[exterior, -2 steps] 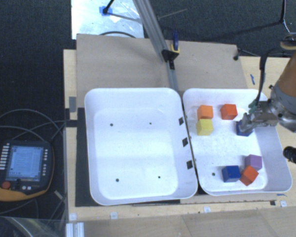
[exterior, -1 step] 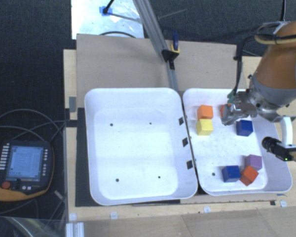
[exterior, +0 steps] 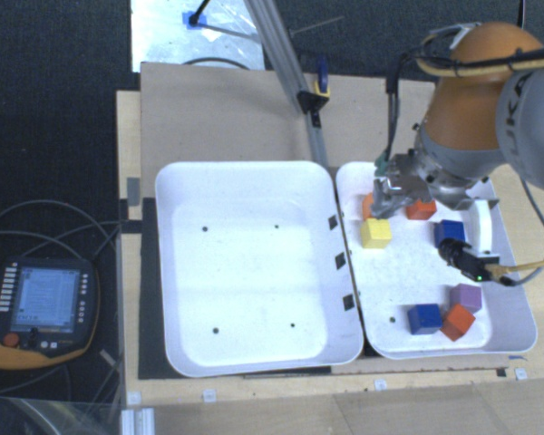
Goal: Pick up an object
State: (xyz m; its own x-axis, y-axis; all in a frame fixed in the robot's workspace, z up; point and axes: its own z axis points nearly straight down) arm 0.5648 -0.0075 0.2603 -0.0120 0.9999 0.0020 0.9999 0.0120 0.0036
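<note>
Jaw state cannot be told: the gripper (exterior: 392, 193) hangs low over the far end of the right bin (exterior: 526, 329), its tip masked by the wrist housing. An orange block (exterior: 367, 207) sits directly at the gripper's near side, with a yellow cube (exterior: 375, 233) just in front of it and a red-orange block (exterior: 421, 210) beside the wrist. A blue cube (exterior: 450, 231) lies toward the bin's right wall. Three more pieces crowd the near right corner: blue cube (exterior: 424, 318), orange block (exterior: 457, 322), purple block (exterior: 466, 296). Open floor remains mid-bin. The left bin (exterior: 168, 188) adjoins along the shared rim.
</note>
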